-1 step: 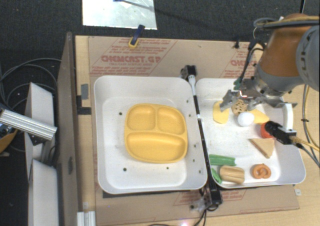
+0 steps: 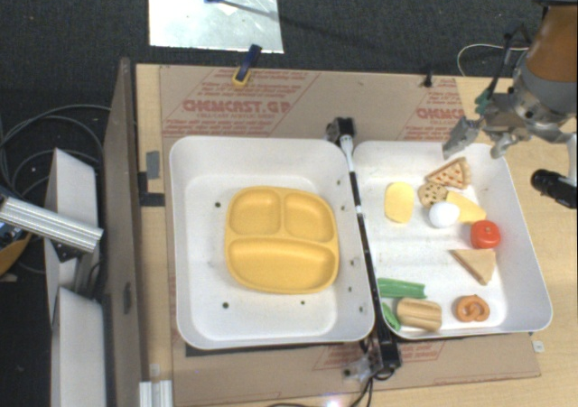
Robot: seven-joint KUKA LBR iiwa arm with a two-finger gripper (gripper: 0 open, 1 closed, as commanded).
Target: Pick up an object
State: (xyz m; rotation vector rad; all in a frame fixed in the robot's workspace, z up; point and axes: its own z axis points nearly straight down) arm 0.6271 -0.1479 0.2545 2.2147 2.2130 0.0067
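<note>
Dark carpet surrounds the desk [image 2: 506, 369], where a brown cardboard sheet [image 2: 298, 103] lies under two shallow white bins set side by side. Nothing has been picked up yet, as far as I can see. All the toy food lies loose in the right bin [image 2: 533, 306]: a cracker-like wedge [image 2: 449, 174] nearest the arm, a white egg [image 2: 442, 214] touching a yellow cheese slice [image 2: 468, 208], a pale yellow potato-shaped piece [image 2: 399, 202] towards the divider, a red tomato [image 2: 485, 234], a tan bread wedge [image 2: 477, 263] below it, and along the near edge a green bean pod [image 2: 401, 288], a bread roll [image 2: 419, 313] and a small pretzel [image 2: 471, 309]. The left bin [image 2: 194, 216] holds a yellow compartment plate [image 2: 281, 239] and nothing else.

Up at the far right corner of the right bin, the gripper [image 2: 482, 137] hangs above the rim with its fingers spread apart and nothing between them. It sits just beyond the cracker wedge, which looks to me the likeliest target, though that is only a guess from where it hovers. So the whole job remains: come down over one piece, close on it, and lift it clear. The wedge lies flat and thin, so I'd expect it to be an awkward thing to pinch.
</note>
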